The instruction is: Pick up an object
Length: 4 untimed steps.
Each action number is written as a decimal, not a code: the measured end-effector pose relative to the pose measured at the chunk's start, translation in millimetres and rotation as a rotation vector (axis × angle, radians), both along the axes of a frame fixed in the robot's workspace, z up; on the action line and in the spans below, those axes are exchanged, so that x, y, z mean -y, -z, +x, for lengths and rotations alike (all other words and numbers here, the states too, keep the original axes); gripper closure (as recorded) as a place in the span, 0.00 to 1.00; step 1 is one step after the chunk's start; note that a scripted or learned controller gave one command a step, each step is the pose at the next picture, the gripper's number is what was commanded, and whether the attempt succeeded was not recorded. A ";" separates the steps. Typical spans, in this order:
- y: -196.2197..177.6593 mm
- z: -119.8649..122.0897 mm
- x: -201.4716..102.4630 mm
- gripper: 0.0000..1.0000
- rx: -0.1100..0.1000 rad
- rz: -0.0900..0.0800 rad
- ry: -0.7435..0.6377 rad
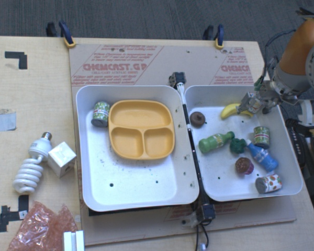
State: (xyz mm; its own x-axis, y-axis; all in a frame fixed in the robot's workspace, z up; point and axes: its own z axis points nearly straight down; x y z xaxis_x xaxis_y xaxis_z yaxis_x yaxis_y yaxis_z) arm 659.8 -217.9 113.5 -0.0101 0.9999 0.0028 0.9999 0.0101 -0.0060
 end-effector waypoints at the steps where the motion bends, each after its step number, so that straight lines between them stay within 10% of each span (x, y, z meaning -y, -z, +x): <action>1: -9.7 -0.5 0.7 1.00 -0.003 -0.001 -0.001; 2: -10.1 0.3 0.4 0.00 0.000 -0.002 -0.002; 3: 21.1 -75.2 -84.4 0.00 0.006 -0.003 0.011; 4: 19.3 -5.7 -50.4 0.00 -0.027 0.007 0.016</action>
State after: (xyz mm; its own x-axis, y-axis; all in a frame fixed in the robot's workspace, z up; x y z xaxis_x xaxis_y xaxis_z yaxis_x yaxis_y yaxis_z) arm 654.1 -167.5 94.2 0.0057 0.9999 0.0100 0.9995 -0.0054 -0.0327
